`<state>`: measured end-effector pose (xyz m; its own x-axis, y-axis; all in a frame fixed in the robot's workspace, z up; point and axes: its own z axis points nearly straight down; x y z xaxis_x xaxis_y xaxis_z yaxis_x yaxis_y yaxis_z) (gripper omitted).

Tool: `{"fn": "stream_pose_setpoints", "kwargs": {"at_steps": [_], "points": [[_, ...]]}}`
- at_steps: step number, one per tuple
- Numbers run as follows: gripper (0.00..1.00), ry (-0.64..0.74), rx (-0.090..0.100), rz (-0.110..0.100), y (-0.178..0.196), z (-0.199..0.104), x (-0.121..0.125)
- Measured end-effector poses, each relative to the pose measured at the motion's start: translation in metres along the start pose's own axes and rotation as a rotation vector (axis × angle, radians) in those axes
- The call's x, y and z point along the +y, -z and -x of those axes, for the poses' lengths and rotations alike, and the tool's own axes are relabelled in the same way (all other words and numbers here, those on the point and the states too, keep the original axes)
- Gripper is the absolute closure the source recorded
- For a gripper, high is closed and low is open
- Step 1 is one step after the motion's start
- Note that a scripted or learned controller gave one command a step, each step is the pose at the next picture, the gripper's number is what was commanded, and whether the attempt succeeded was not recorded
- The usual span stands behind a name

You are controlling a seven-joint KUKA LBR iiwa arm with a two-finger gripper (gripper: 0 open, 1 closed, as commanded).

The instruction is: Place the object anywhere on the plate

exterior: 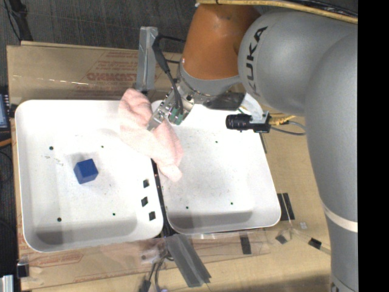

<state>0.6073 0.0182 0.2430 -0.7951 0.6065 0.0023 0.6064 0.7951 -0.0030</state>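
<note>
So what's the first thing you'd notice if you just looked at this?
The big grey arm with its orange band reaching in from the right. Then the pink cloth, draped over the divide between the two white bins, under the gripper. A small blue cube sits in the left bin.

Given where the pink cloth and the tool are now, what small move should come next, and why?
Probably lift the tool a little. The pink cloth hangs over the divider between the left bin and the right bin, with the tool at its upper part. A small lift would show whether it is truly gripped.
</note>
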Motion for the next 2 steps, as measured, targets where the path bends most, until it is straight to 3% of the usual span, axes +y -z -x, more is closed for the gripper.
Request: {"fn": "stream_pose_setpoints", "kwargs": {"at_steps": [1,2], "points": [[1.00,0.403,-0.002,0.001,-0.011,-0.033,0.029],[1.00,0.653,0.000,0.000,-0.011,-0.073,0.060]]}}
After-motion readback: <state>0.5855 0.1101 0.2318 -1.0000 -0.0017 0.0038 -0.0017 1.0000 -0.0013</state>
